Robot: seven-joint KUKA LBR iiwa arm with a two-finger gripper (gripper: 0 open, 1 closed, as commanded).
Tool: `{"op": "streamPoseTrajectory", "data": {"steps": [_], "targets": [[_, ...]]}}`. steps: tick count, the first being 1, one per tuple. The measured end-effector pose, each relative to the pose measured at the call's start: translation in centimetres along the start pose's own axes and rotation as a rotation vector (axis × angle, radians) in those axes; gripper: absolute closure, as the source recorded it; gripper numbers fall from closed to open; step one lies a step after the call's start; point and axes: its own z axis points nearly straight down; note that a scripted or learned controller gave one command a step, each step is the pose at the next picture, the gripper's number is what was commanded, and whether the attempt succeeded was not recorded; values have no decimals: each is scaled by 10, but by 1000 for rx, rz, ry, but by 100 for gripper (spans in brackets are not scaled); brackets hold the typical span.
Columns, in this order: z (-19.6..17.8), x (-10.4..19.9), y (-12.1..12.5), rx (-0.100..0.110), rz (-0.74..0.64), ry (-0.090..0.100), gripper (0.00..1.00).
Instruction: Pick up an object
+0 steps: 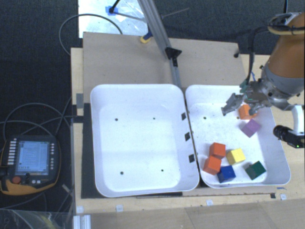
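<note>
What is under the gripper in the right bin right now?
An orange block sits partly beneath the gripper, its upper part covered by the fingers. A purple block lies just below it on the right bin floor. Whether the fingers touch the orange block is hidden.

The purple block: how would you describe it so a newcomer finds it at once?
Start at the right bin, which holds all the blocks. In its upper right part, the gripper hangs by an orange block; the purple block lies just below that one, apart from the cluster near the bin's front. It is the only purple one, paler than the rest.
</note>
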Motion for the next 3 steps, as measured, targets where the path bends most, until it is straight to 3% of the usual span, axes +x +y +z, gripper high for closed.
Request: {"op": "streamPoseTrajectory", "data": {"steps": [1,3], "targets": [[0,0,0,-1,1,0,0],[101,-1,1,5,4,0,0]]}}
